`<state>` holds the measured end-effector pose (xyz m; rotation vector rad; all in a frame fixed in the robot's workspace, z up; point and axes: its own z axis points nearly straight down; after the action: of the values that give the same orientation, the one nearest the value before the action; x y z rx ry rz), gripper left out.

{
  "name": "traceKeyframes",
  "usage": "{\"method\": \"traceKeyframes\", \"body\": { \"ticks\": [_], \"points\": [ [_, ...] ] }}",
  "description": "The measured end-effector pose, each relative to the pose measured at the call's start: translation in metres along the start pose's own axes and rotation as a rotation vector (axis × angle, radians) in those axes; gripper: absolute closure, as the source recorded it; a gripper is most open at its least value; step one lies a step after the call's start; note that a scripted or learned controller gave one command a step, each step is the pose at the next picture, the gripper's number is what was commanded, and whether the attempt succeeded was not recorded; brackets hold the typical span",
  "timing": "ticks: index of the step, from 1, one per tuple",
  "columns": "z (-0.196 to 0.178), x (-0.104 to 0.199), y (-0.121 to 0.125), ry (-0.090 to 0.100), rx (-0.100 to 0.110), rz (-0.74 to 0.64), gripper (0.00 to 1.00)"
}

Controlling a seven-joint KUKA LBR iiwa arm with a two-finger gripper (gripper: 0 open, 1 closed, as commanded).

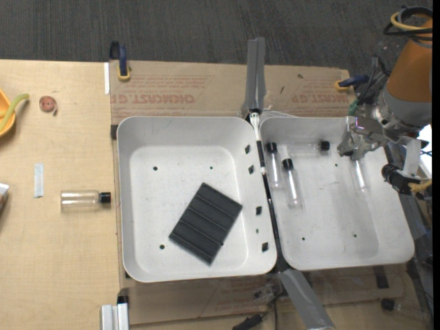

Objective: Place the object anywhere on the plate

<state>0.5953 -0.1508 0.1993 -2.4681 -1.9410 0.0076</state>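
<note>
Camera view shows gripper (355, 145) over right bin (344, 243), grip state unclear; vials (291, 184) not yet on dark plate (205, 223) (task barely begun).

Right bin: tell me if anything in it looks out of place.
Clear vials lie on their sides, scattered across the right bin. The dark ribbed plate sits askew in the left bin. One more vial lies outside on the bench.
</note>
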Motion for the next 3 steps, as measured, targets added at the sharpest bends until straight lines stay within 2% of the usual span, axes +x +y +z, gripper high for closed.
{"method": "traceKeyframes", "body": {
  "ticks": [1, 2, 3],
  "points": [
    [-0.09, 0.113, 0.038, 0.0, -0.003, -0.188, 1.0],
    [0.003, 0.19, -0.043, 0.0, -0.001, -0.015, 1.0],
    [0.002, 0.261, -0.002, 0.0, -0.003, -0.286, 1.0]
  ]
}}
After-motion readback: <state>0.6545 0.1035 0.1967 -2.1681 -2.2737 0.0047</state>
